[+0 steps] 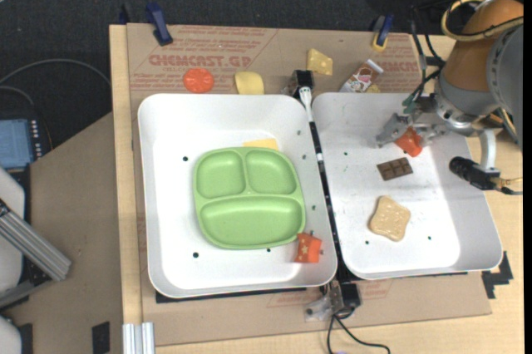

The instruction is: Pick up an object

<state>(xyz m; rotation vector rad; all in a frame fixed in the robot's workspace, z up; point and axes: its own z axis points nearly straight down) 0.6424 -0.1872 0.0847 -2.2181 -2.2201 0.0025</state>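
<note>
pincer (405,134) sat low in right bin (465,248), upper middle, reaching in from the right under the orange-banded wrist. fingers (387,133) looked spread moderately, tips angled down-left; small orange-red block (409,145) lay right at the tips, touching or nearly so, but not clearly between them, so not counted as held. likely target judging by the pose: closest thing to the tips, and compact enough to fit that opening. brown chocolate-like bar (394,169) lay flat just below the block; toast-shaped piece (389,218) further down, well apart. both flat and harder to pinch from above, probably why not chosen. left bin (158,178) held green divided plate (248,197) centred, yellow slice (261,145) tucked at its top edge, second orange block (308,248) at its lower right corner. loose bits on worktop (125,178) behind the bins: orange disc (198,80), yellow lump (248,83), cheese wedge (319,61), small packet (360,79); all out of play. grasp not yet confirmed.
</note>
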